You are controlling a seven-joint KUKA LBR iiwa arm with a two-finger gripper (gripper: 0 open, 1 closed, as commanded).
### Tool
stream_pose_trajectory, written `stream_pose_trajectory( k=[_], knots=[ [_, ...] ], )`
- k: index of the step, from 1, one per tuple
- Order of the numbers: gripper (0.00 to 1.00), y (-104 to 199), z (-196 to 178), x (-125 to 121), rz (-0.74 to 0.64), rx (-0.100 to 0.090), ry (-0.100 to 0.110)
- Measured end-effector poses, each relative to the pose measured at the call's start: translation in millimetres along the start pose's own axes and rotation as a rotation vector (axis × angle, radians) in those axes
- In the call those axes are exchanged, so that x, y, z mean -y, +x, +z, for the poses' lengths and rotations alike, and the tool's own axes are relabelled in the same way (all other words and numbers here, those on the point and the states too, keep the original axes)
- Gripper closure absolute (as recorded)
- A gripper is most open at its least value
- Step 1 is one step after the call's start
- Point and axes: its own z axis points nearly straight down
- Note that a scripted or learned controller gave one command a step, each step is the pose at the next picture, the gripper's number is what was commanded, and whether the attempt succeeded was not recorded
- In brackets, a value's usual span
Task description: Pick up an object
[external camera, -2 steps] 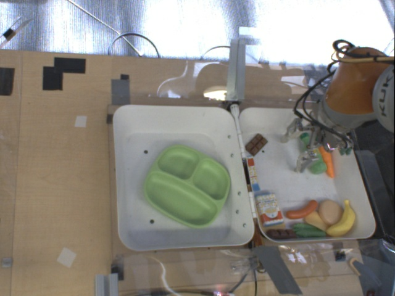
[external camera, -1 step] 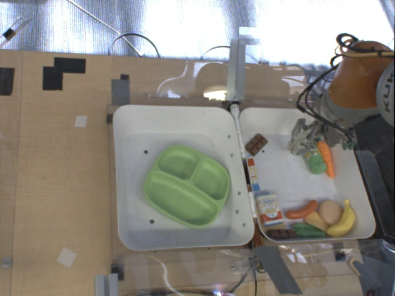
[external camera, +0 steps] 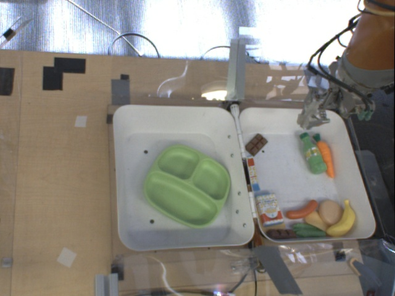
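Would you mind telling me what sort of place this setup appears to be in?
Probably a robotics lab bench for picking trials: two white bins side by side, toy food such as a banana and carrot, a green divided plate, and the arm's gripper above the right bin.

Arm cropped at the picture's edge, small items crowded in the right bin

The arm is cut off by the top and right edges of the picture, so just its orange band and wrist show. The gripper hangs above the far edge of the right bin, too small and cluttered with cables to make out in detail. Along that bin's near edge, a dark bar and a green vegetable are partly covered by the sausage, the pear and the rim. The label on the small carton is too blurred to read.
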Motion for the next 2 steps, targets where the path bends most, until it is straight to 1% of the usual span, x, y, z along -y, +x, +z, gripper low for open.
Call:
stream_pose_trajectory(
  k=[1,2],
  knots=[
    [1.0,-17.0,116.0,4.7,-0.136,-0.025,-0.01],
    [1.0,-7.4,76.0,65.8,-0.267,-0.012,-0.003]
  ],
)
